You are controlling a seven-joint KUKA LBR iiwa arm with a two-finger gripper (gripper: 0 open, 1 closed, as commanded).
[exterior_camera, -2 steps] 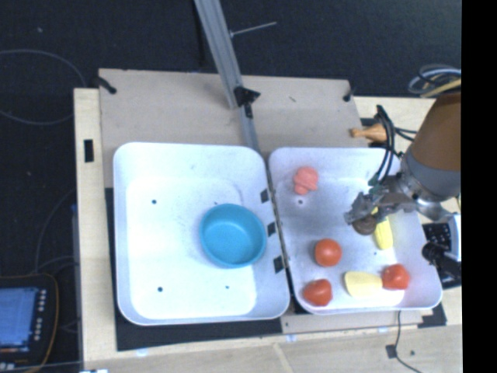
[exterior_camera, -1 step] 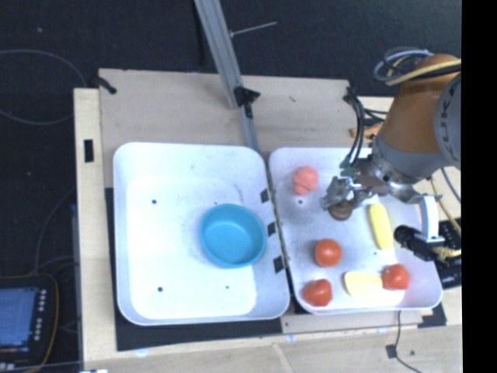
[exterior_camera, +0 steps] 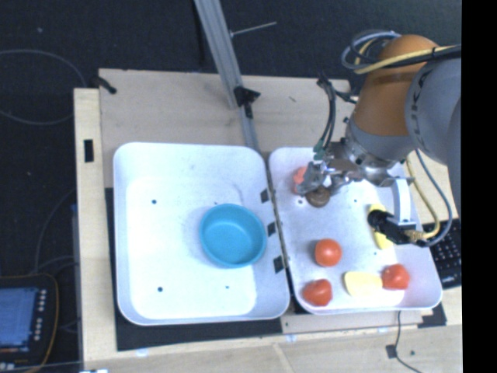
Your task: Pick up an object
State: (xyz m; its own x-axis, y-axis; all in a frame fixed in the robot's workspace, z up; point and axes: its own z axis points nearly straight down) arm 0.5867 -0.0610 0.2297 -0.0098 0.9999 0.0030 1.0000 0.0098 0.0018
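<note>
My gripper (exterior_camera: 314, 183) hangs low over the back left part of the right bin (exterior_camera: 299, 231). A brown round object (exterior_camera: 317, 200) lies right under its tip, and a small orange-red piece (exterior_camera: 300, 177) shows at its left side. Further forward in that bin lie a red tomato-like ball (exterior_camera: 328, 252), a second red one (exterior_camera: 317, 291), a third red one (exterior_camera: 395, 276) and a pale yellow block (exterior_camera: 363, 283). A yellow item (exterior_camera: 382, 239) rests at the bin's right, partly hidden by a black part of the arm.
The left bin (exterior_camera: 140, 208) holds a blue bowl (exterior_camera: 231, 235) near its right side. A grey metal post (exterior_camera: 221, 45) slants down from the top to the gap between the bins. Cables hang off the arm at the right.
</note>
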